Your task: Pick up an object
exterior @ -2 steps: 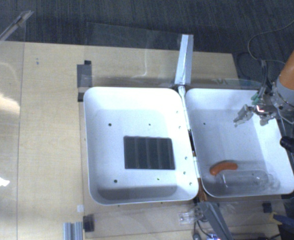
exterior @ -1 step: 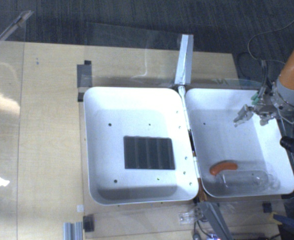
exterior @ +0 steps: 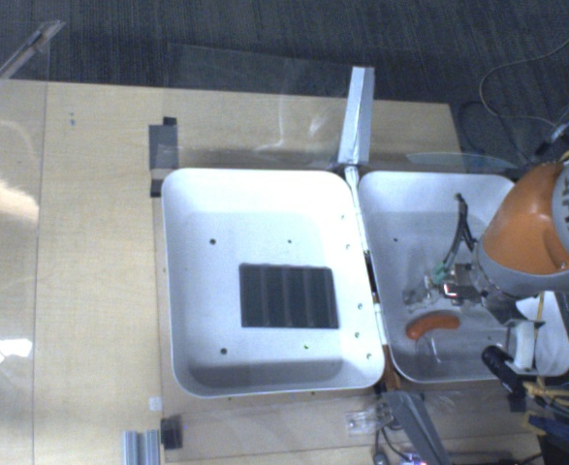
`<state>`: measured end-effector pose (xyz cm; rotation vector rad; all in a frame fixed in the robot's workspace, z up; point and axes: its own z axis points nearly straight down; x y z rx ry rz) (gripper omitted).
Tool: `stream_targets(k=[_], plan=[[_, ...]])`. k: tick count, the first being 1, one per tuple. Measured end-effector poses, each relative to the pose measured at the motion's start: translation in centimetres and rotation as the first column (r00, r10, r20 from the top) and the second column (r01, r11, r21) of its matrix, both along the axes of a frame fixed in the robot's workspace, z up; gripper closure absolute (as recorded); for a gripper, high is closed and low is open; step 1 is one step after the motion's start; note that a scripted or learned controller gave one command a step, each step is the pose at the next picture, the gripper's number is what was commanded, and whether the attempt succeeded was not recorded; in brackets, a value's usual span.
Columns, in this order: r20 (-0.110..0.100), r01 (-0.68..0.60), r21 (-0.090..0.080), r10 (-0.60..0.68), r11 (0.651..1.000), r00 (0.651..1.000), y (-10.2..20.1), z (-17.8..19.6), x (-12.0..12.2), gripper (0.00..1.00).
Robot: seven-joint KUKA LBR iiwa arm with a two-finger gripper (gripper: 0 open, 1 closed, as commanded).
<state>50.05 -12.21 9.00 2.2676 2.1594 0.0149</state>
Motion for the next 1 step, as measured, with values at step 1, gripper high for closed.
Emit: stream_targets(k=[1], plan=[[-0.007, -0.012, 0.0, 0.012, 1.0, 1.0, 0.03, 7.0, 0.13, 0.0]])
